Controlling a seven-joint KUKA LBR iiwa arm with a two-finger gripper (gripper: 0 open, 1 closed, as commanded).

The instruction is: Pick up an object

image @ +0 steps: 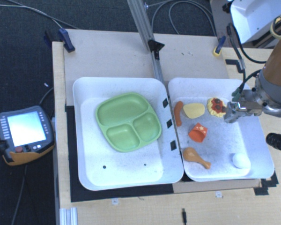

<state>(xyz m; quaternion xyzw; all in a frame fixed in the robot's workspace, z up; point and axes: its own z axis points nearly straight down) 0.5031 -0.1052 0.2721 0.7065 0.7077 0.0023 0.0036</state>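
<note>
Two shallow white bins sit side by side on the bench. The left bin (86,125) holds a pale green plastic plate with three compartments (127,122). The right bin (257,144) holds an orange-red sausage-shaped toy (178,113) by its left wall, a flat yellow rounded piece (194,110) just beside it, a small yellow-and-red toy (217,106), an orange-red block (197,132), a tan drumstick-shaped toy (196,157) and a white egg-like ball (240,161). The metal gripper (232,113) hangs over the right bin, just right of the yellow-and-red toy, possibly touching it; whether it grasps anything cannot be told from this angle.
</note>
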